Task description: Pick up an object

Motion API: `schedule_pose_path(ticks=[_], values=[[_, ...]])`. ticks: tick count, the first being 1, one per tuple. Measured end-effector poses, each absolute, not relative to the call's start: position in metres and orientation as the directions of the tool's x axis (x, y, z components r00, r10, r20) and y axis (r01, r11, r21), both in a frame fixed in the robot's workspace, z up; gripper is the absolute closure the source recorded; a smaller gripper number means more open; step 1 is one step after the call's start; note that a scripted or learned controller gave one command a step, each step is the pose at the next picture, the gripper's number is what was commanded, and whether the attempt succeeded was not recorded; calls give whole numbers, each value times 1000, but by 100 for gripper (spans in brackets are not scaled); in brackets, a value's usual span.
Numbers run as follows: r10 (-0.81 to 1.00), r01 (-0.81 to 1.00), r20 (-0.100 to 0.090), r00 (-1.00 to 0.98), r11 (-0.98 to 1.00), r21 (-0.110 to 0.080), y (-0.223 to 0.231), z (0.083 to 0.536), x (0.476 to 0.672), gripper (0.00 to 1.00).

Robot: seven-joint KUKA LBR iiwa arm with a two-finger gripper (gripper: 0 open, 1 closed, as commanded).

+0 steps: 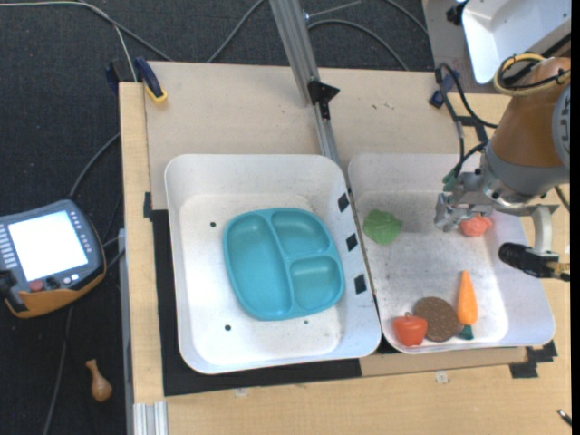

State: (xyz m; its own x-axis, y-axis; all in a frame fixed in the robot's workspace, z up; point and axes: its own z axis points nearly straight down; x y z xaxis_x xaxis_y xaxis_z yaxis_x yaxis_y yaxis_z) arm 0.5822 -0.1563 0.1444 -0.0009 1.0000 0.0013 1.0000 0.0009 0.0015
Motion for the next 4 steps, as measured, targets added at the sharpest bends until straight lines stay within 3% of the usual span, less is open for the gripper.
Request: schedule_pose_path(ticks=[3, 4], values=[[1000, 1000, -1, -1, 1, 5, -162, 265, 590, 100], [1000, 1000, 3, -7, 7, -1, -101, 252, 598, 100]])
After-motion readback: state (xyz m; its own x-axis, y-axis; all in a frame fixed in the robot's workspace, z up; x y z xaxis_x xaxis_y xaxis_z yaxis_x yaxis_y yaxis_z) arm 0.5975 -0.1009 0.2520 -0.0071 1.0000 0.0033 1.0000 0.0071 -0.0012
